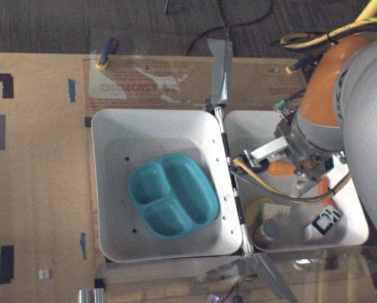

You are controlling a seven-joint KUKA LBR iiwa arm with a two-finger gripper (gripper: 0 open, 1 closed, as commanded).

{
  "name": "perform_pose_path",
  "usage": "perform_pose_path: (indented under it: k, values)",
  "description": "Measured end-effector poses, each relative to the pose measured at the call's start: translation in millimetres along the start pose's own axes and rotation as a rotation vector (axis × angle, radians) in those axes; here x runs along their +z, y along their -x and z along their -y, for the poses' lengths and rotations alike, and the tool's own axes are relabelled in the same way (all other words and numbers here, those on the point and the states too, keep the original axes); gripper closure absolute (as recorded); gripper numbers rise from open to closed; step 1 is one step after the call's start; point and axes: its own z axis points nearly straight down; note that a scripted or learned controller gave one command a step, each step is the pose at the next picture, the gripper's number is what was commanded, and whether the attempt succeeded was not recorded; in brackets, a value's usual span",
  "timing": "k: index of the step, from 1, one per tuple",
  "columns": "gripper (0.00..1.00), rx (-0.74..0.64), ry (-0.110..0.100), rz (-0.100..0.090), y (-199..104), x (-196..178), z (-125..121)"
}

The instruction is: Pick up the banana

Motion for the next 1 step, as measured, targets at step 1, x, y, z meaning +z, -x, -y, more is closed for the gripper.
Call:
perform_pose_path:
  k: [1]
  values:
    - [0.0, 0.163, -0.003, 0.002, 1.3, 46.5, -48.9]
